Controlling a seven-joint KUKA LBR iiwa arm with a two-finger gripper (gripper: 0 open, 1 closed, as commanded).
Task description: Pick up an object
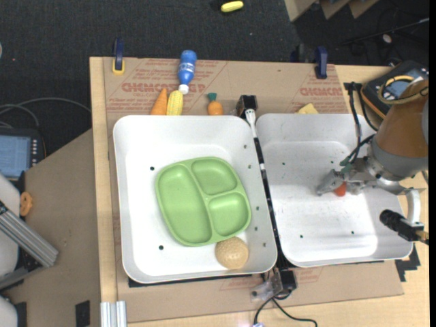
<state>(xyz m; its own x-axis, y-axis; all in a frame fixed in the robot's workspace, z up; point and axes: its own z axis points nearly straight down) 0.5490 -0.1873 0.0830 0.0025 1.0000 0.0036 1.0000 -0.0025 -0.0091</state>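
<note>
Toward the desk's right edge, the tool point(338, 182) sits low over the floor of the right bin point(306, 240), fingers lowered around a small orange-red object point(340, 191), which shows between the fingertips. Judgement: a grasp is under way, though lift is unproven. Tool state: narrowed on that object. Left bin point(133, 182) carries a green divided plate point(202, 199) and a tan ball point(232, 252), both well apart from the tool.

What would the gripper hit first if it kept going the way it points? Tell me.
Probably the small orange-red object beneath the gripper, then the right bin's floor; depth is unclear.
</note>
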